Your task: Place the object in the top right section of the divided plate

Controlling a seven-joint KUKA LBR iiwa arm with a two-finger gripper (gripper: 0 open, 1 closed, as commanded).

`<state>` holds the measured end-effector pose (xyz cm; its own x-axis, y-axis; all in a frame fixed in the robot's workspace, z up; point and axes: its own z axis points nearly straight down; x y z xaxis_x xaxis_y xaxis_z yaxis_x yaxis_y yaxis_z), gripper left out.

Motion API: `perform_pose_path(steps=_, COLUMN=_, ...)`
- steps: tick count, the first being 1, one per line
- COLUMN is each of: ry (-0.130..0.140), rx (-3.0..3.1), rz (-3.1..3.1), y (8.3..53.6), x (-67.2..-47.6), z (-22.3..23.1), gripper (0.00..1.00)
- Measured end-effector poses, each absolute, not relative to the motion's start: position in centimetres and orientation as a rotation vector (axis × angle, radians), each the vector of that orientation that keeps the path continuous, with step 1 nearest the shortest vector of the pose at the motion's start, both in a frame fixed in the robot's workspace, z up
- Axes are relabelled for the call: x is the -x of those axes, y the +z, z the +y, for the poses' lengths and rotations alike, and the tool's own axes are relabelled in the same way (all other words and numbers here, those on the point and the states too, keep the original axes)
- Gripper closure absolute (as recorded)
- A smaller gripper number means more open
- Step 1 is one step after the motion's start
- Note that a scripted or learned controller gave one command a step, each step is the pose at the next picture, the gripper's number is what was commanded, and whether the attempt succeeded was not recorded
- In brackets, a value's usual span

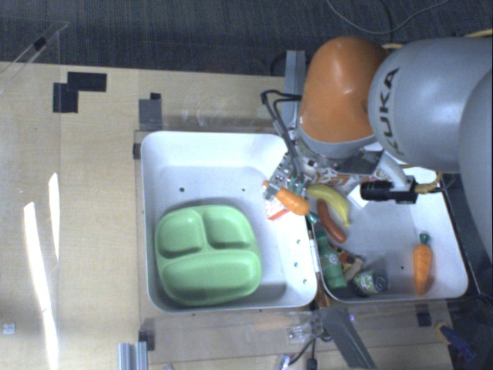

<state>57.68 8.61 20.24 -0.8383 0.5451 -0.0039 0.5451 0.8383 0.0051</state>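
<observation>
Arm reached in from the right, orange band uppermost, wrist bent downward. Gripper [286,185] sat below-left of the band (finger spacing not discernible).

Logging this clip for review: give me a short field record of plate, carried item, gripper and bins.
plate: green divided plate in left bin, sections bare
item at gripper: small orange carrot-like piece, above left bin's right edge
gripper: partly hidden under wrist, grasp unclear
right bin: holds banana, carrot, other toys
placement: not yet done

Divided plate [208,254] in left bin [166,160], carrot [421,267] in right bin [454,284], banana [331,203] between them
</observation>
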Motion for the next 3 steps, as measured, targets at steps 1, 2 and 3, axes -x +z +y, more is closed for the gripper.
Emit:
perform_pose_path(steps=1, ry=0.004, rx=-1.19, rz=2.903, y=18.5, x=-54.2, z=0.0, gripper=1.0)
perform_pose_path(steps=2, ry=0.006, rx=-1.292, rz=2.859, y=18.5, x=-54.6, z=3.3, gripper=1.0)
perform_pose_path(steps=3, ry=0.006, rx=-1.334, rz=2.835, y=25.6, x=-61.3, z=0.7, gripper=1.0)
